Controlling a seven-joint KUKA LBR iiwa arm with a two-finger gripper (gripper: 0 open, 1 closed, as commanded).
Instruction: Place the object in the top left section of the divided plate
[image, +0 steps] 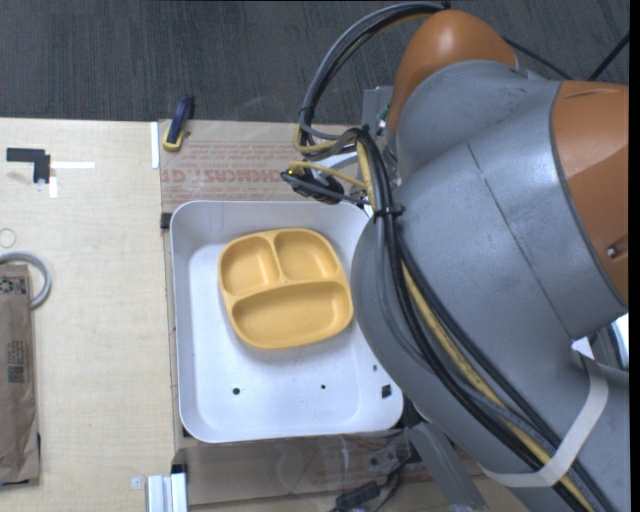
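One grey arm (490, 270) with an orange band fills the right side. One white bin (200, 400) lies left of it, holding one yellow divided plate (287, 287) with three sections, toward the far side. The gripper's state cannot be told.

The big grey arm (500, 260) looms in from the right, filling that side, its orange band (600, 170) at the far edge and an orange joint cap up top. Black and yellow cables (400, 300) trail along its body.
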